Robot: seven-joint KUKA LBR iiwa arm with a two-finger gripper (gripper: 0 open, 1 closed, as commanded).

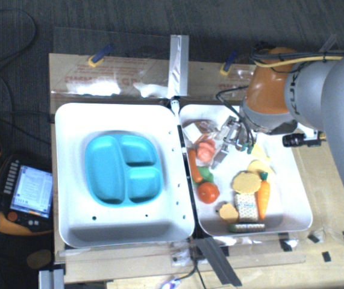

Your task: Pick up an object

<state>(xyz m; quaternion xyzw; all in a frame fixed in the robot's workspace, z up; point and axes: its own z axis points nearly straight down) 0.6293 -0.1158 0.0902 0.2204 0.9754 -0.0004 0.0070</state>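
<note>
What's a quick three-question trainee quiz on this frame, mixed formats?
1. True or false: the blue tray lies in the left bin.
2. Which bin is the gripper over? A) left B) right
3. Fill in: the tomato lies to the ___ of the carrot in the picture.

Key: 1 true; 2 B, it is over the right bin, by a pink item; 3 left.
</note>
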